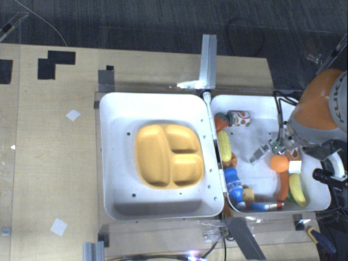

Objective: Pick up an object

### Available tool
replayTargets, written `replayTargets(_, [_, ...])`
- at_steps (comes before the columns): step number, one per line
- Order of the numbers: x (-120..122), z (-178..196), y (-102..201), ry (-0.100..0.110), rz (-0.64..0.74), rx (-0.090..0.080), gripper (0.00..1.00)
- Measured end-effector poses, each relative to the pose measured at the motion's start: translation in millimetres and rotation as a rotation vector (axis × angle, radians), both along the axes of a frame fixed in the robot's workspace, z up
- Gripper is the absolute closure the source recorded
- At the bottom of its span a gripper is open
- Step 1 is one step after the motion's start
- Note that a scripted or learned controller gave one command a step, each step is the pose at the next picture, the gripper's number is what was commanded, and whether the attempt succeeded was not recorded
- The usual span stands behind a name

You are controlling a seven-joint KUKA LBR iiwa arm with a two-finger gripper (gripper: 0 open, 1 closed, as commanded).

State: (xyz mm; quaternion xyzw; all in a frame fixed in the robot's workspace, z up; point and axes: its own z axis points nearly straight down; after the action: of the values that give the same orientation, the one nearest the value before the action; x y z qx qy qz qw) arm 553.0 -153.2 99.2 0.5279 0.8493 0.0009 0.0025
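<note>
My gripper (266,149) hangs low in the right bin (255,105), over its bare middle floor. Just to its lower right, an orange ball (279,163) lies close to the wrist. A yellow banana (296,190) and an orange carrot (283,187) sit below the ball near the bin's front right corner. Along the bin's left wall lie a yellow corn cob (224,146) and a blue bottle (233,181). A small can (238,118) lies at the back left. I see nothing held in the gripper.
The left bin (117,145) holds a yellow divided plate (168,155). A red and blue marker-like item (265,206) lies along the right bin's front wall. The arm's orange band (325,99) overhangs the right bin's right edge.
</note>
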Motion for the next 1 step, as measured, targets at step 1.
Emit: replayTargets(1, [0.0,0.0,0.0,0.000,0.000,0.000,0.00])
